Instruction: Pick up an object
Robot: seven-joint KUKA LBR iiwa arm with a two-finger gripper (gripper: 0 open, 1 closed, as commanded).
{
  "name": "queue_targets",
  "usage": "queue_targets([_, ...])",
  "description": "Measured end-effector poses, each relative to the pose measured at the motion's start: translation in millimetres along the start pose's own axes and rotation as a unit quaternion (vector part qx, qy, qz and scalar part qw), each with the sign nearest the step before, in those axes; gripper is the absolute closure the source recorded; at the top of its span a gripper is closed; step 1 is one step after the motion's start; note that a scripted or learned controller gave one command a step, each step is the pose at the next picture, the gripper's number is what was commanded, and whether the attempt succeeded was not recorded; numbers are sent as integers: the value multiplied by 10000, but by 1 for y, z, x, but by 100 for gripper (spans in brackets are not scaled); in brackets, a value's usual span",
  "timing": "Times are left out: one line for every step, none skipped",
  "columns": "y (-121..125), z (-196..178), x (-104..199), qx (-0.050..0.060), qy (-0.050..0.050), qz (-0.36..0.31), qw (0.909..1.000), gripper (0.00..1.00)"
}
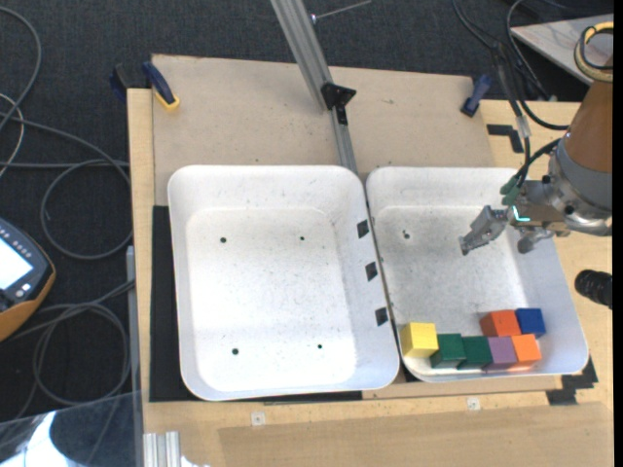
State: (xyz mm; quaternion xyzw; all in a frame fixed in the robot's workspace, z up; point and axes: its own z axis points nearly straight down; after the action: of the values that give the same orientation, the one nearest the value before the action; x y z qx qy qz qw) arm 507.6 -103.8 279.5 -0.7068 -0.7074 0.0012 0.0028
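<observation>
Arm: grey metal with an orange band, reaching in from the right edge over the right bin.
Gripper: two slim grey fingers hanging above the bin's upper right part, spread apart with nothing between them; one finger slants down to the left, the other is shorter and partly hidden under the wrist, so the width of the gap is hard to judge.
Blocks: a tight cluster of small cubes with matte, flat faces against the right bin's near wall, well apart from the gripper.
Yellow block: at the left end of the cluster, touching a green block.
Second green block: just right of the first, beside a purple block.
Orange block: at the near right end, with a red block and a blue block behind it.
Right bin: shallow white plastic with rounded corners, its floor speckled with dark flecks.
Left bin: same moulded white tray, floor speckled and marked by four small dark dots.
Bench: pale wooden board with a dull, flat surface, blue clamps at its far corners.
Divider: small black clips along the edge where the two bins meet.
Pole: a ribbed grey metal bar slanting down from the top to the bins' shared far edge.
</observation>
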Motion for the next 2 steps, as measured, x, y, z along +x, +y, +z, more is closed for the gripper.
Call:
queue_targets([1, -2, 0, -28, -6, 1, 10000, 0])
queue_targets([6, 59, 2, 13, 0, 6, 10000, 0])
